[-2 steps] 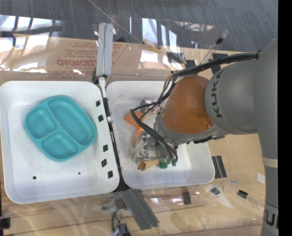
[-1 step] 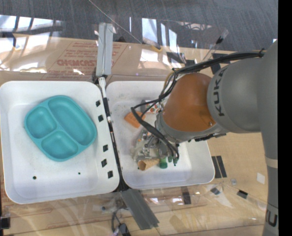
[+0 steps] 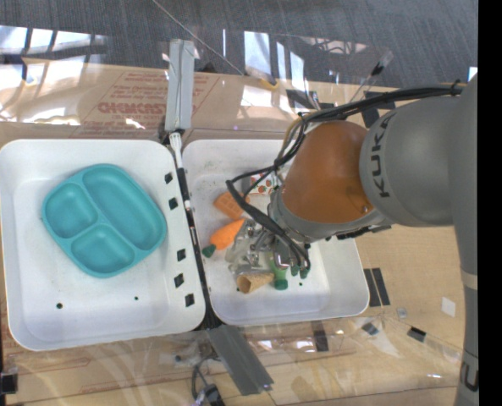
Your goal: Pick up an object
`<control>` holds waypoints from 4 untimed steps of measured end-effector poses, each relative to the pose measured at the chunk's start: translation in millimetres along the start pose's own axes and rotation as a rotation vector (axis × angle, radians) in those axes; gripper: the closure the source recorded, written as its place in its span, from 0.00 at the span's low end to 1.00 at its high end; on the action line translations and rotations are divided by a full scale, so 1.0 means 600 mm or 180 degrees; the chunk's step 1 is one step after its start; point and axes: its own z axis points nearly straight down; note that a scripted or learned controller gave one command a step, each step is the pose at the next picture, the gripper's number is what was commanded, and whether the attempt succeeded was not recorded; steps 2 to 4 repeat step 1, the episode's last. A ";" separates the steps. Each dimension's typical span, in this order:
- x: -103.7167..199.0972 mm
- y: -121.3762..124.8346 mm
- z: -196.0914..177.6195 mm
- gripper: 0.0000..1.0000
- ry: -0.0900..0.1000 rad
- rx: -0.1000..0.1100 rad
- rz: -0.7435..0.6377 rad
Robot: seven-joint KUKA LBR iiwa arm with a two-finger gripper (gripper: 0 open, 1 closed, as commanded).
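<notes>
Orange carrot-shaped toy pieces and small cluttered items were seen in the right white bin, crowded beneath the gripper. Its jaws' state could not be told. A neighbouring piece might be nudged, spoiling the grasp.

Bright, even light from above — glare streaks the clear panels at top; focus slightly soft.

I'm seeing the arm covering much of the right bin, its claw blurring into clutter.
</notes>
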 end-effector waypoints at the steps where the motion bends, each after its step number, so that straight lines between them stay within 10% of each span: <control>1: 0.036 0.203 -0.116 1.00 0.0000 -0.0014 0.0262; 4: 0.036 0.203 -0.116 1.00 0.0000 -0.0014 0.0262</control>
